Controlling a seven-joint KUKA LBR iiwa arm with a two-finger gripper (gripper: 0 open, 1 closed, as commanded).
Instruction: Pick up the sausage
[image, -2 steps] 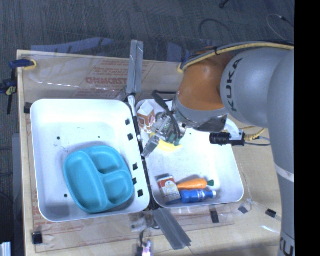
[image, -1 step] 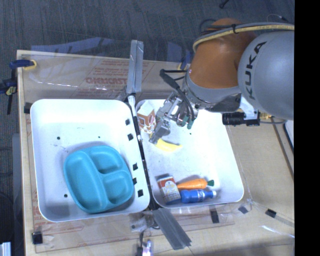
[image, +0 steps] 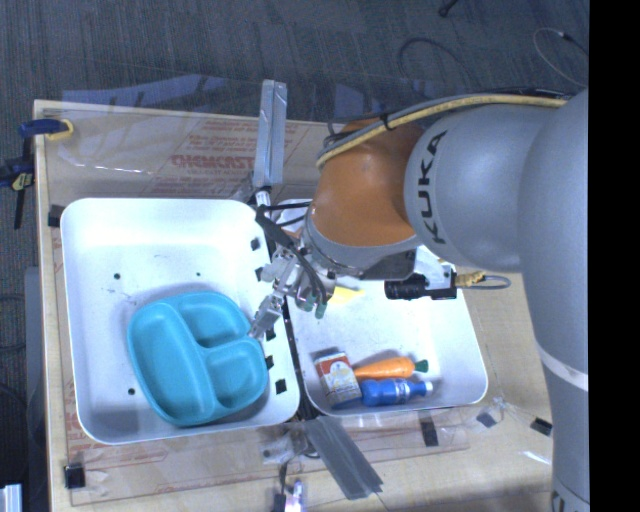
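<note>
I see my gripper (image: 285, 295) over the divider between the bins, its grasp unreadable. No sausage identifiable; candidates near the orange item (image: 385, 367). I judge I'm searching, needing repositioning next.

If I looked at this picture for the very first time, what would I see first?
Probably the big grey arm with its orange band, reaching in from the right over the two white bins. Next, the bright blue divided tray lying in the left bin. Then the little cluster at the front of the right bin: a small box, an orange carrot and a blue bottle.
</note>
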